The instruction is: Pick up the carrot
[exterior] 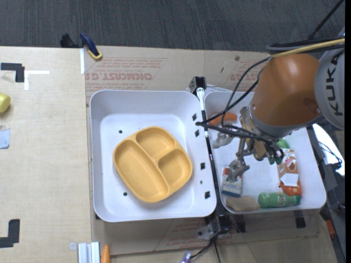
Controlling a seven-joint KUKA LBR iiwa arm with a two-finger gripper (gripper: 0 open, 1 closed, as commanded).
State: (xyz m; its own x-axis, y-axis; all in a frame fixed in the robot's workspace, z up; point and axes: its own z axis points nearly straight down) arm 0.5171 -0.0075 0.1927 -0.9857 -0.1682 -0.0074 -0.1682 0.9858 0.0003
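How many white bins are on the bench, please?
2. The left bin holds a yellow divided plate. The right bin lies beside it, under the arm, and holds the small items.

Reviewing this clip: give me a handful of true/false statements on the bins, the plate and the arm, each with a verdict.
1. The yellow three-compartment plastic plate lies in the left white bin. True.
2. The plate holds a carrot. False: its compartments are bare.
3. The grey arm with the orange band hangs over the right white bin. True.
4. The green plastic bottle stands upright. False: it lies on its side near the right bin's front wall.
5. A small yellow object sits on the bench left of both bins. True.
6. The pincer is over the left bin. False: it is over the right one.
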